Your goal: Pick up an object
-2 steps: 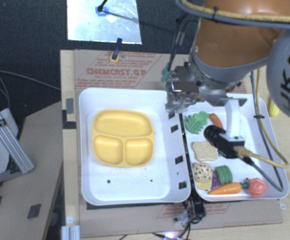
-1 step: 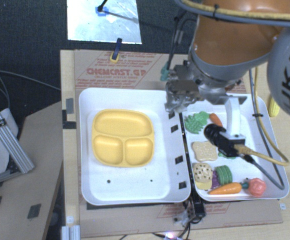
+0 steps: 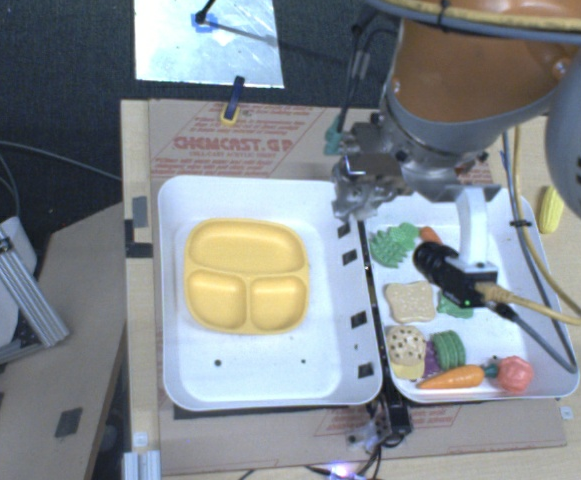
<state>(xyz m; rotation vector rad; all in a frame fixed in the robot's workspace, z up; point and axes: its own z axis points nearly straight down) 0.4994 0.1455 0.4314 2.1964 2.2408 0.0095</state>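
Hovering over the right bin's (image 3: 485, 336) far left corner, the gripper (image 3: 362, 200) is hanging just beside the green toy lettuce (image 3: 394, 244), not visibly gripping it; how far it is open cannot be told.

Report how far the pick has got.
Done: nothing lifted yet. The leaf, bread slice and carrot lie on the right bin's floor, and the yellow tray sits in the left bin. In hand: the gripper hangs at the right bin's upper left corner, beside the leaf. Left: grasp one item and raise it.
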